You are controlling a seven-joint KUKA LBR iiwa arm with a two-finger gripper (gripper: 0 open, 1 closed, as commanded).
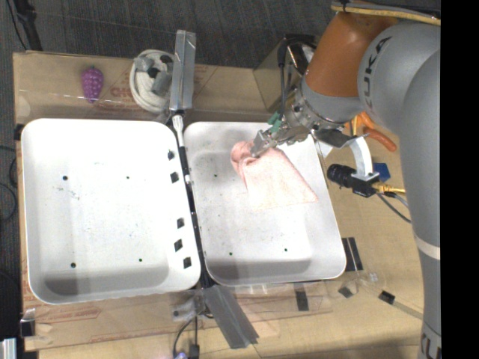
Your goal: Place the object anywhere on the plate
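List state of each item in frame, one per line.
pink cloth: in right bin, top end bunched at the claw, rest draped flat
claw: at cloth's bunched end
right bin: holds cloth
purple object: lying on bench behind left bin

Partial "UKA" lettering on grey arm [389, 51]; nothing else legible.

Bench [374, 230] with two white bins [105, 200]

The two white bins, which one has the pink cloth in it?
The right-hand shallow white bin, the one under the grey arm's end effector. The crumpled pink cloth lies in its upper half; the left white bin has no cloth.
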